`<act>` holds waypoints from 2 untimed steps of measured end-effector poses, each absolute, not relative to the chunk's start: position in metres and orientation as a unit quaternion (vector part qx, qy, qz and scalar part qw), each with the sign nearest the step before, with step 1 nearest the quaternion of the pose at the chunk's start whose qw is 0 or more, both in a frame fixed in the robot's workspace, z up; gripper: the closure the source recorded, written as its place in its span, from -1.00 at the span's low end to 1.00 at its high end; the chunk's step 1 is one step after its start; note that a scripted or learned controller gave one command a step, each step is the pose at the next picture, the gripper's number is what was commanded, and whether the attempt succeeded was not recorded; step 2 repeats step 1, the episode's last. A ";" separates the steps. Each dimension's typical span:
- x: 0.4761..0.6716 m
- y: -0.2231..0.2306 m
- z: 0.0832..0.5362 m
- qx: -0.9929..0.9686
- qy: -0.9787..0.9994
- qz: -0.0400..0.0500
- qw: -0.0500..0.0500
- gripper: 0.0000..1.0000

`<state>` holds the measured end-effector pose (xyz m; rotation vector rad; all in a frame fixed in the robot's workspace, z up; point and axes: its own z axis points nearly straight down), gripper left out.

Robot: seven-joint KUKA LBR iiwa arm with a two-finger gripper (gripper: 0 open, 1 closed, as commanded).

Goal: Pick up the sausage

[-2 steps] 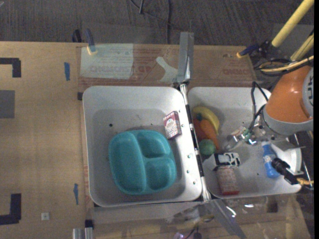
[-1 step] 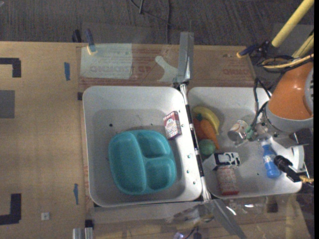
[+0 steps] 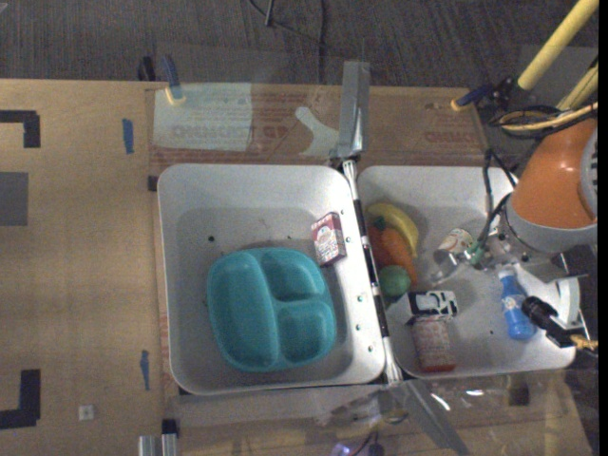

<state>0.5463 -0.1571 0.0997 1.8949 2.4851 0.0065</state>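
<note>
Over the right bin (image 3: 475, 183), the claw (image 3: 463, 252) hid its state; crowded items beside it risked a wrong grab.

In the left bin (image 3: 180, 255): a divided tray (image 3: 271, 307) toward the front, a small carton (image 3: 329, 237) just behind its right corner. In the right bin (image 3: 427, 183), along the left wall: a banana (image 3: 399, 221) rearmost, a carrot (image 3: 392, 246) beside it, a lime (image 3: 395, 280) in front. Farther front, a small box (image 3: 432, 303), then a packet (image 3: 432, 342). At right, a bottle (image 3: 515, 312).
</note>
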 end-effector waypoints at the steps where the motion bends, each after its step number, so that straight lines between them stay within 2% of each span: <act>1: 0.484 -0.135 0.089 0.566 0.825 0.003 0.007 -1.00; 2: 0.484 -0.135 0.089 0.566 0.825 0.003 0.007 -1.00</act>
